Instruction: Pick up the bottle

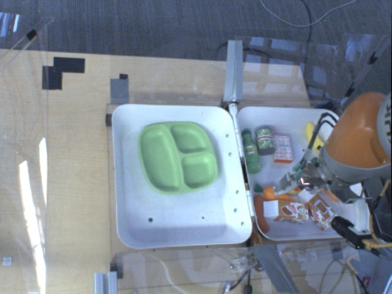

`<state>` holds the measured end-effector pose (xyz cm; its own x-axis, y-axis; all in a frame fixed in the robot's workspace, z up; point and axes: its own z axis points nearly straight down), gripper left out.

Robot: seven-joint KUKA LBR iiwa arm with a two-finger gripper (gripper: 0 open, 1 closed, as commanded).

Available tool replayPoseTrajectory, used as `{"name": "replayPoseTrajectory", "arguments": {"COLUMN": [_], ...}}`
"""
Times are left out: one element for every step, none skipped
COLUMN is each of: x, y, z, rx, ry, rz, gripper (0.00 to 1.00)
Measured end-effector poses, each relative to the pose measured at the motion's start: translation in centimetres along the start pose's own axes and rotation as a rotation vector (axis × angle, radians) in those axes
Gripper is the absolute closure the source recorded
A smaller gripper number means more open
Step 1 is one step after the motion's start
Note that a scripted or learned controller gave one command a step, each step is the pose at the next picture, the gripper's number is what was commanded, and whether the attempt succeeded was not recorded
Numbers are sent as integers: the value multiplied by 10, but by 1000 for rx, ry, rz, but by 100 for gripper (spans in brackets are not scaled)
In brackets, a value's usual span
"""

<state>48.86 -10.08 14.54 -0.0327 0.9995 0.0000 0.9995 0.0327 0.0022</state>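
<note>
Green bottle (pixel 250 152) lies clear; gripper (pixel 298 180) among blurred packets, its grasp hard to tell.

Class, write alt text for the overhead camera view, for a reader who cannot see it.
A green bottle lies along the left edge of the right bin, among a small can and snack packets, with the arm's end effector low over the clutter to its right. The left bin holds a green divided plate.

Bright even overhead light, soft shadows, glare streaks on clear panel left, slightly soft focus
</note>
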Motion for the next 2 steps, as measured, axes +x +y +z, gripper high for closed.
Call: {"name": "replayPoseTrajectory", "arguments": {"x": [54, 30], "y": [1, 44], "z": [-40, -64], "rx": [-3, -3], "ry": [0, 0], "rz": [2, 19], "gripper": [0, 0]}}
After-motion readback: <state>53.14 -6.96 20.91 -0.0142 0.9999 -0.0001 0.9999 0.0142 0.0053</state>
